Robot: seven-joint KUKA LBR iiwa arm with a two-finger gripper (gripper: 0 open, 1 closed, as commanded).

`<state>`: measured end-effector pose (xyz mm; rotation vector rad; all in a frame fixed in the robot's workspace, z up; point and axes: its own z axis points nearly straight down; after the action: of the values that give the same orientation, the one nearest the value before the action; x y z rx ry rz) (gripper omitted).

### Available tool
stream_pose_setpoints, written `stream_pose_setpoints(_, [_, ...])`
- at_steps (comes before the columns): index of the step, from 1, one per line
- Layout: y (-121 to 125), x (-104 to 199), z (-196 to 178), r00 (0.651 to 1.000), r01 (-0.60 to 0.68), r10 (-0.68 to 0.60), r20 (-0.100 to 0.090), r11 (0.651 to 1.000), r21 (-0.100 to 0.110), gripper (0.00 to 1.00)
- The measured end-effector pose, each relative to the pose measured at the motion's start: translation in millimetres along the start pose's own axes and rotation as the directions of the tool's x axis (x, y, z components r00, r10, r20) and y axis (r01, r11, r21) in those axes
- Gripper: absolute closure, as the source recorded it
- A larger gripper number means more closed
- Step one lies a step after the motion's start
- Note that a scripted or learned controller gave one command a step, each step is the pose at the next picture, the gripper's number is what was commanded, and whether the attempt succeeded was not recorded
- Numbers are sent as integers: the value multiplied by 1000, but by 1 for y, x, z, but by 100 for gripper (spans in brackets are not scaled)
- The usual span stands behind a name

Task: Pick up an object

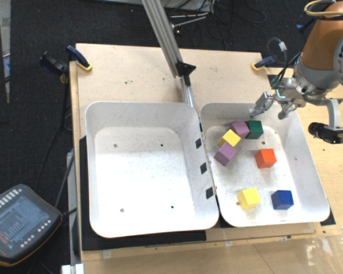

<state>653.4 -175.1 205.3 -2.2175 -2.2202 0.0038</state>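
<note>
My gripper [272, 108] hangs over the back edge of the right bin [308, 170], its two fingers spread apart with nothing between them. Just below and left of it sits a green cube [255, 129], touching a purple block [240, 128]. A yellow cube [231, 137] and another purple block [225, 153] lie beside those. An orange cube [266, 158] rests mid-bin. Near the front are a second yellow cube [250, 197] and a blue cube [282, 200].
The left bin [140, 164] stands beside the right one, sharing a raised middle rim. A slanted metal pole [163, 30] comes down to the bins' back junction. Clamps [80, 59] hold the board corners. A teach pendant [17, 224] lies at the lower left.
</note>
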Motion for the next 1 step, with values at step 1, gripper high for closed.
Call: stream_pose_setpoints(1, [0,0,-2,1000,2,-2,1,1000,-2,0])
